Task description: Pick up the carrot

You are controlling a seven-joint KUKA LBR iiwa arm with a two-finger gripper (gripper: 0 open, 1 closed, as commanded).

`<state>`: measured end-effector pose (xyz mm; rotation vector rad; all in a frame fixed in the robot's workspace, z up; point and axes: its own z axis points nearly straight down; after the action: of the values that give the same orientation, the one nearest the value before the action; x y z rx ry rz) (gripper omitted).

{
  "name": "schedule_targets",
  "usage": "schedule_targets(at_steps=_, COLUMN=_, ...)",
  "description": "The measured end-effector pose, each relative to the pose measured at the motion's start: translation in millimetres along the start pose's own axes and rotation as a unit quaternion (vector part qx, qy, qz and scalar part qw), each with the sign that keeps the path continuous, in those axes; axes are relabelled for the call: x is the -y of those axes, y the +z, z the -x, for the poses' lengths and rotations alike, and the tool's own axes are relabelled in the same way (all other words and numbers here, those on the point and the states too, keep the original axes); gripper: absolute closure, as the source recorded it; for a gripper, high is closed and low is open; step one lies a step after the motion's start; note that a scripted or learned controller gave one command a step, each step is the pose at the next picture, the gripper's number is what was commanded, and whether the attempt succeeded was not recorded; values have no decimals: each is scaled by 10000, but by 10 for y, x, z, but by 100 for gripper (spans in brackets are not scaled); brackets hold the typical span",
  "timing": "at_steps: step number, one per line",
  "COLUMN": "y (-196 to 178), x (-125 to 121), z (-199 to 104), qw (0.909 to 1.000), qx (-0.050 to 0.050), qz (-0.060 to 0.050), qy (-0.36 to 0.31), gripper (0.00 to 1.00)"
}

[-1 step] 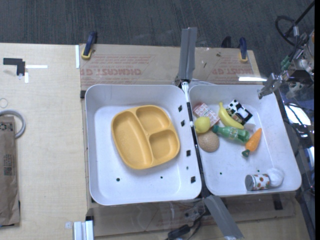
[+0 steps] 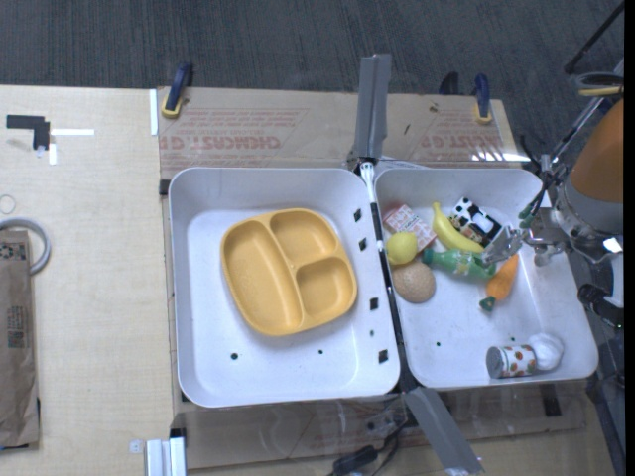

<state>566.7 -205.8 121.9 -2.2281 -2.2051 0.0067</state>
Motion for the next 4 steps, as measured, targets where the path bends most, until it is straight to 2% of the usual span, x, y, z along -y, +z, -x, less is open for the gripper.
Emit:
schedule_targets(at_steps=1, y=-234, x=-120, z=24, qw=9992, qx=7, qz=15, qy=399, gripper=0)
schedule_targets(at_steps=2, y=327, x=172, z=4, qw=9993, qx=-39, qz=11, qy=363, gripper=0)
schedule_targets(at_steps=3, y=264, x=173, z=28, qw=9993, qx=-20, qz=3, qy=378, gripper=100)
schedule_targets(at_steps=4, y=19, x=347, z=-60, qw=9993, qx=0, qz=6, qy=-362, gripper=100)
